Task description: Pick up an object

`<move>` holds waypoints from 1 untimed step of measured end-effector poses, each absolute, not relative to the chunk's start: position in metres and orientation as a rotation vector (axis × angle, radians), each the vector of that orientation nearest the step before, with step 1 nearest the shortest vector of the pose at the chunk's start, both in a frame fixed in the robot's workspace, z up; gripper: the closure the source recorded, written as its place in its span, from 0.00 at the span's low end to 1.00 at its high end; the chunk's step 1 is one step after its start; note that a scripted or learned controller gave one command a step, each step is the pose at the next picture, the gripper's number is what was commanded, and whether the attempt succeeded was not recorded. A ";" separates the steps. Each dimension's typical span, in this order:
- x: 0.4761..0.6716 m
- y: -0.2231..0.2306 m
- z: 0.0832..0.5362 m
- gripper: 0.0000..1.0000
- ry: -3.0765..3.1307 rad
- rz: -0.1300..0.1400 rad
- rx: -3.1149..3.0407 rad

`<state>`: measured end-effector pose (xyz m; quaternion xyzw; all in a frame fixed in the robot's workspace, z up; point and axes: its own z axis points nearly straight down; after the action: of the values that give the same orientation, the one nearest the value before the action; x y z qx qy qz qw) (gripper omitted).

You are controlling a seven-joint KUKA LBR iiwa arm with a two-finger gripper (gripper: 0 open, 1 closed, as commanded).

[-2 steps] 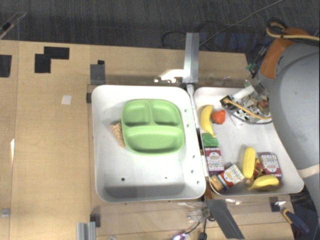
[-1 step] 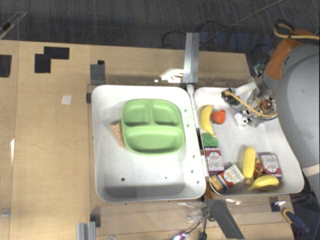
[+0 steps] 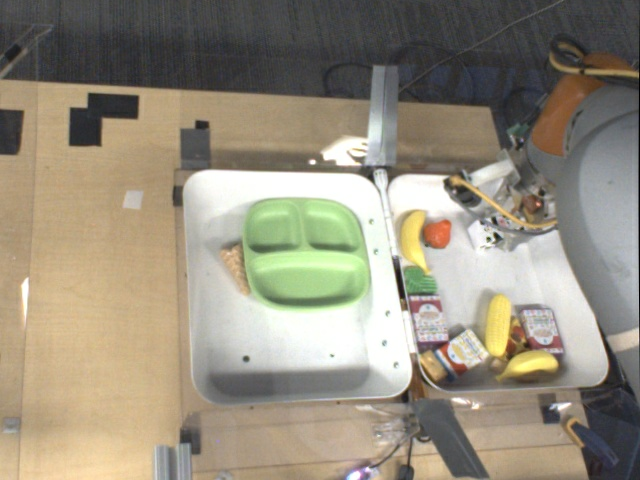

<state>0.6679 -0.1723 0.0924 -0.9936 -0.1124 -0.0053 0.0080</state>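
Note:
The right bin holds the loose objects. A yellow banana lies at its left side with a small red fruit touching it. Below them sit a green packet and a red-and-white carton. A corn cob, a second carton, a small jar and another banana crowd the front edge. My gripper hangs over the bin's upper right part, to the right of the red fruit, with nothing seen in it.
The left bin carries a green divided plate with a brownish item tucked at its left edge. A metal post stands behind the divider between the bins. The grey arm covers the right bin's far right side.

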 end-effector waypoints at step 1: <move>0.667 -0.170 0.092 1.00 -0.348 -0.021 -3.115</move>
<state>0.6670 -0.1699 0.0924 -0.9938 -0.1109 -0.0068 0.0037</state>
